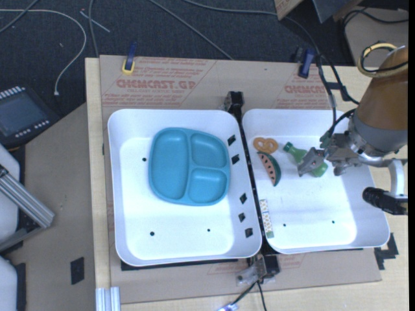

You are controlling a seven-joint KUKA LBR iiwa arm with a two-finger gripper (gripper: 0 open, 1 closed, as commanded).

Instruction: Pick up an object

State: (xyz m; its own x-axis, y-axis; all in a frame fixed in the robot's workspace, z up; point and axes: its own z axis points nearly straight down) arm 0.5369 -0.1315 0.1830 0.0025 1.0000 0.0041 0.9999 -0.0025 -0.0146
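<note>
While the grey two-finger gripper (314,162) is hovering over the small green plastic toy (303,159), its grasp cannot be told; it risks nudging the toy toward the watermelon slice (272,168).

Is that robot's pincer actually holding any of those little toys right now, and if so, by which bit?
It cannot be told. The pincer sits right at the green toy in the right bin, but the view doesn't show the toy between its fingers.
</note>
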